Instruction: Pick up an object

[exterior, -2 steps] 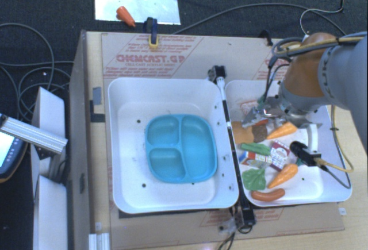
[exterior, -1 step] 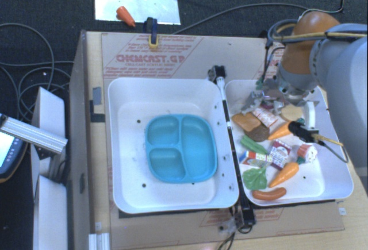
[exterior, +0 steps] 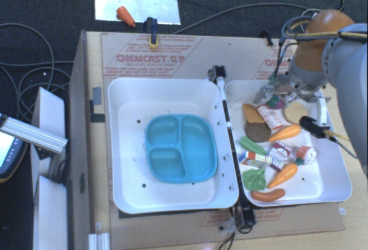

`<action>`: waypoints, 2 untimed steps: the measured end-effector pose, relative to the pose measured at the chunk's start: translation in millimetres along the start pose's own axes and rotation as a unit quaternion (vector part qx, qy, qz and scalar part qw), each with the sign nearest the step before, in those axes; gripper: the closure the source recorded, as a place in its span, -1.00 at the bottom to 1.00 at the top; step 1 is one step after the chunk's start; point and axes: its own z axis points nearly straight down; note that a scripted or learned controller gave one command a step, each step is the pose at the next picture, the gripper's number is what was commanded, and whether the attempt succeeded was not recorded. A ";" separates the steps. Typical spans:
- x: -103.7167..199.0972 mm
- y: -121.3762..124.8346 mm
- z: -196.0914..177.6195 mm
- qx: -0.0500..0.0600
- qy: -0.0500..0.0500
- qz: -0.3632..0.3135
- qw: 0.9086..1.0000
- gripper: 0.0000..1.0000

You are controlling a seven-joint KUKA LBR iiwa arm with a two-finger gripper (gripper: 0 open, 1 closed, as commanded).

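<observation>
A light blue divided tray point(exterior: 181, 148) lies in a white bin point(exterior: 123, 128); two orange carrots point(exterior: 284, 133) in the other.

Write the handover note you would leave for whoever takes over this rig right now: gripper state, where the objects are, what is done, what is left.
Gripper: low over the far end of the right bin; whether it is open or shut cannot be told, and nothing is seen held.
Objects: toy food lies piled in the right bin, including two carrots, a sausage and a brown cookie.
Left bin: holds a blue divided tray.
Done: no pick confirmed.
Left: grasp one object and lift it.
</observation>
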 end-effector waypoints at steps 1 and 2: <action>0.4 1.8 -12.0 -0.003 0.000 -0.001 1.000 1.00; 73.1 -43.2 -100.4 -0.001 0.001 -0.002 1.000 1.00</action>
